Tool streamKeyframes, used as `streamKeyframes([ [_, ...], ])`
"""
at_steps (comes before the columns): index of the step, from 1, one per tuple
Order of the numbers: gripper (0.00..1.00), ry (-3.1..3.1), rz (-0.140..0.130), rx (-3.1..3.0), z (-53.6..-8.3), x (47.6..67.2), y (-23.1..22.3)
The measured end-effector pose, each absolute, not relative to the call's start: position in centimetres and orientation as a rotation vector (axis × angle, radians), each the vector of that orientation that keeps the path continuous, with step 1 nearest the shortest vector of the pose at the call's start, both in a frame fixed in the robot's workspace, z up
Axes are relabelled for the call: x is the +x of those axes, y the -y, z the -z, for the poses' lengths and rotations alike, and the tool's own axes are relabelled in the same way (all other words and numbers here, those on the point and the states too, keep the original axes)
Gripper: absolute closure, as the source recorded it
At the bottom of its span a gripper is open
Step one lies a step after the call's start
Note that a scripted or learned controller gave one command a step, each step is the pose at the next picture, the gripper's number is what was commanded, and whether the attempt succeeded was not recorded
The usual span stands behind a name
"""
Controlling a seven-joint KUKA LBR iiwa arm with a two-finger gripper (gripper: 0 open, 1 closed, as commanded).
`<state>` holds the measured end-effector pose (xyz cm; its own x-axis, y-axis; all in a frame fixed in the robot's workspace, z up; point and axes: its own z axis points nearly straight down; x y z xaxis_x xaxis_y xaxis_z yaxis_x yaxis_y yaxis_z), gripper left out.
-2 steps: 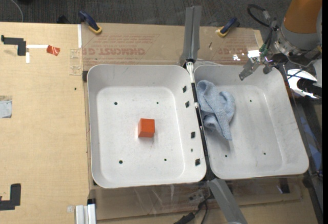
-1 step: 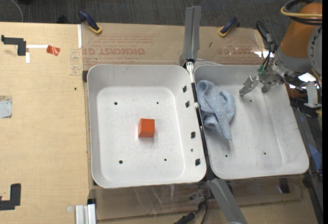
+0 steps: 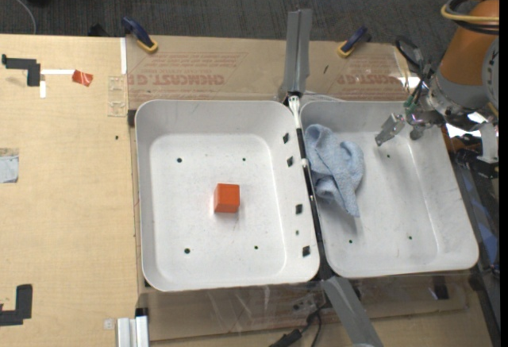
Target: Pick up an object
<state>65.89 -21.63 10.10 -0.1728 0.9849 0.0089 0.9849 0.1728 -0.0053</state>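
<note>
An orange-red cube [image 3: 227,198] sits near the middle of the left bin [image 3: 159,179]. A crumpled light-blue cloth [image 3: 335,169] lies at the left side of the right bin [image 3: 444,210], against the divider. My gripper [image 3: 402,129] hangs over the far right part of the right bin, to the right of the cloth and apart from it. Its two fingers stand spread, open, with nothing between them. The orange band of the arm [image 3: 468,52] shows above it at the right edge.
A grey divider post [image 3: 298,52] rises between the bins at the back. Two blue-and-yellow clamps [image 3: 140,34] hold cardboard behind the bins. A wooden bench top [image 3: 55,179] lies to the left with a small red item [image 3: 82,78].
</note>
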Motion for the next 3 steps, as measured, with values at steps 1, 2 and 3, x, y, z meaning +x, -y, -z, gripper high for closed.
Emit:
streamKeyframes([
  [1, 1.00, 2.407, 0.002, -2.018, -11.2, 66.0, 21.8],
  [2, 1.00, 2.306, 0.001, -2.137, -19.6, 66.0, 17.6],
  [3, 1.00, 2.372, -0.002, -2.060, -10.7, 65.8, 15.6],
])
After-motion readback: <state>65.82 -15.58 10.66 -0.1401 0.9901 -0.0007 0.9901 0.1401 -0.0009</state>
